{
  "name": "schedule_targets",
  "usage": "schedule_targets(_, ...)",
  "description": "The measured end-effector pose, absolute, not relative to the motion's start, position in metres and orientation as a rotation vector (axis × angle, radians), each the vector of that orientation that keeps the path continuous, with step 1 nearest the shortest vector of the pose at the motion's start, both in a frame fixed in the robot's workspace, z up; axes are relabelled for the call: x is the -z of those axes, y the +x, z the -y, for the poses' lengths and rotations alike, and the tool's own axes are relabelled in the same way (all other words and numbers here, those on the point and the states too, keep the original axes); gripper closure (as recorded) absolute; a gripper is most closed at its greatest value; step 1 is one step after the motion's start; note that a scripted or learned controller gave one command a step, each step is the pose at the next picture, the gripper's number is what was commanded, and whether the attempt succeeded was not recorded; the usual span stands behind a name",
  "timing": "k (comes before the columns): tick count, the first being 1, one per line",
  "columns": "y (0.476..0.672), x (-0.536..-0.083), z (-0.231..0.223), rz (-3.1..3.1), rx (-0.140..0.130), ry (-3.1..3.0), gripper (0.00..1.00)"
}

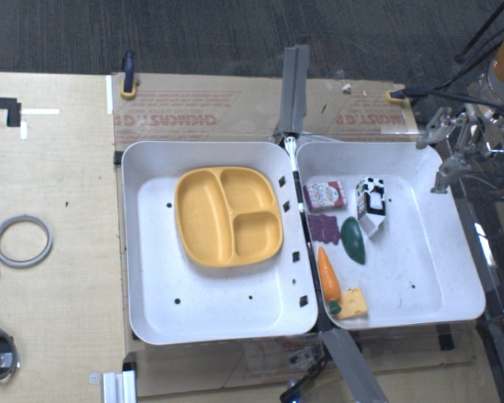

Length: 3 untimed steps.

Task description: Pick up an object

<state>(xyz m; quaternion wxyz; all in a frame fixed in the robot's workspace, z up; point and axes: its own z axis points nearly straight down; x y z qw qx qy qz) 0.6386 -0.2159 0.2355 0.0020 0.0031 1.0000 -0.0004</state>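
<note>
- Writing: red print runs along the brown cardboard sheet (235,107) behind the bins; it appears mirrored or upside down and cannot be read with confidence. The small red-and-white carton (325,195) carries a printed label, too small to read. The black-and-white carton (371,204) bears a cow-like pattern with no legible text.
- Left bin (151,309): holds a yellow divided plate (229,217) with three compartments, lying flat toward the bin's upper middle.
- Right bin (437,284): the objects sit clustered in its left half. The red-and-white carton lies near the divider, with a purple item (323,227) just below it. The black-and-white carton stands to the right of these, with a dark green vegetable (353,239) just below it. A carrot (328,275) lies along the divider, and a yellow wedge (353,303) sits just beside its lower end.
- Gripper (454,162): seen at the upper right corner of the right bin, over or just outside the rim. Metal linkage is visible, but whether it stands apart or together cannot be told.
- Relation: every object lies well apart from the gripper, to its left and lower in the view; the black-and-white carton is nearest. Nothing is seen in the gripper.
- Arm: enters from the right edge at upper right, with black cables (479,49) trailing above it.
- Tabletop (59,141): a grey ring (21,240) lies at left, a blue-handled clamp (128,74) holds the cardboard edge.
</note>
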Motion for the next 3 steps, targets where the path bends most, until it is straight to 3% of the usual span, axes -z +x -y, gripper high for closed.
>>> schedule_targets(1,0.638,-0.131,0.139,-3.132,0.000,0.209,0.00)
schedule_targets(2,0.582,-0.119,0.128,-3.029,-0.002,0.722,0.00)
schedule_targets(3,0.639,-0.093,0.093,-2.937,0.001,1.107,0.00)
